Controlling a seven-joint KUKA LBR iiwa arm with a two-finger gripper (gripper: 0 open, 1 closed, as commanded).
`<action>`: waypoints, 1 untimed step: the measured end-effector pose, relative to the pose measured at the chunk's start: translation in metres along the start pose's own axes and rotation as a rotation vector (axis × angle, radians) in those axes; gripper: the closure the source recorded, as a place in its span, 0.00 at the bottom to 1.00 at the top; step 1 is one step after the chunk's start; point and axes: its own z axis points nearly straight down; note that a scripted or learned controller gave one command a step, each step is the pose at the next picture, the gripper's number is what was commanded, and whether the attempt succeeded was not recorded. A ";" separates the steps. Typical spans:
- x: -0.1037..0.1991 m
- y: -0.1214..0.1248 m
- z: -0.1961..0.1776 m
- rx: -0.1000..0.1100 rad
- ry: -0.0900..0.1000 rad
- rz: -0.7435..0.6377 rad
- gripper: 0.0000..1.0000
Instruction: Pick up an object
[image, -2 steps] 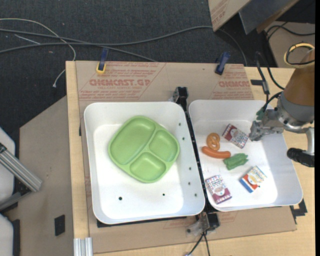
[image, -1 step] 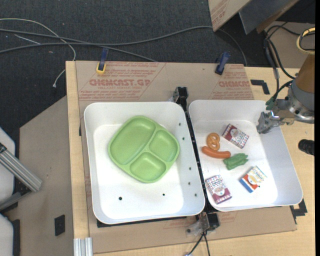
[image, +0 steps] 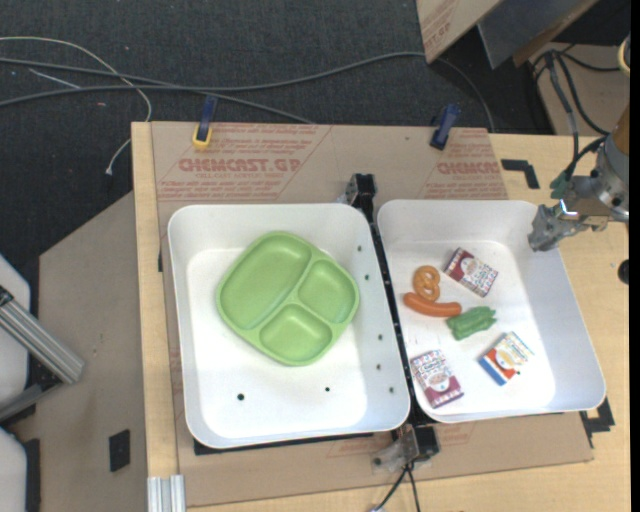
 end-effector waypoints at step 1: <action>0.046 0.009 0.012 0.007 0.004 -0.004 1.00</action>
